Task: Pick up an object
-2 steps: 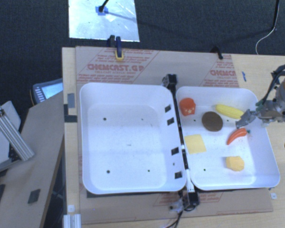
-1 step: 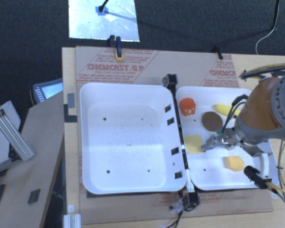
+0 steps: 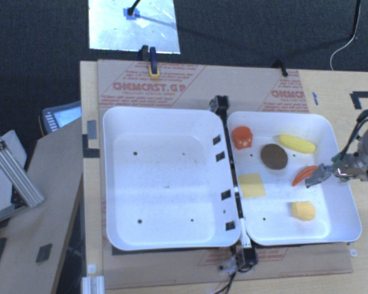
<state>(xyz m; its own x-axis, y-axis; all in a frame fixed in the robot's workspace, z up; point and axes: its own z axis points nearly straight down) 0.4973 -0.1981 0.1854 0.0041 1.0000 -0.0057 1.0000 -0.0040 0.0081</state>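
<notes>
Here the right bin [image 3: 346, 225] holds corn [image 3: 297, 143], brown disc [image 3: 274, 157], cheese slice [image 3: 252, 185].

The brown sheet [image 3: 190, 81] under the bins carries red print "CHEMCAST GP" along the table's far edge, once near the left and once, partly readable, near the right.
</notes>
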